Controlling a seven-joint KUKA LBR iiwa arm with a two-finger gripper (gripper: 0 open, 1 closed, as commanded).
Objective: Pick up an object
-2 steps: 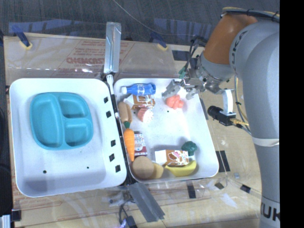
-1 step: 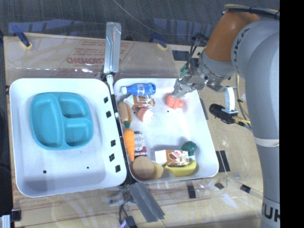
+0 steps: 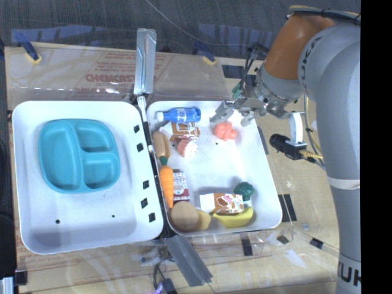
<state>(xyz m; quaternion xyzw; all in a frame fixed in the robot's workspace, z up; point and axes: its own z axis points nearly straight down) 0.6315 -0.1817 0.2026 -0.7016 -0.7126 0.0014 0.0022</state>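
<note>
My gripper (image 3: 234, 117) hangs over the far right part of the right bin (image 3: 260, 164), its fingers spread open. A pink, lumpy toy (image 3: 225, 131) lies on the bin floor just below and slightly left of the fingertips, and nothing is between them. Other objects in this bin are a blue bottle (image 3: 180, 114), a brown packet (image 3: 184, 129), a white and red piece (image 3: 188, 147), a tan stick (image 3: 160, 144) and a carrot (image 3: 166, 186). Near the front lie a brown potato (image 3: 184, 217), a banana (image 3: 237, 218), a small carton (image 3: 223, 203) and a green piece (image 3: 244, 190).
The left bin (image 3: 37, 225) holds a teal divided plate (image 3: 79, 154). A metal bar (image 3: 145, 63) stands up at the back between the bins. The arm's grey body (image 3: 334, 103) fills the right side, with a black cable fitting (image 3: 286, 146) by the bin's right wall.
</note>
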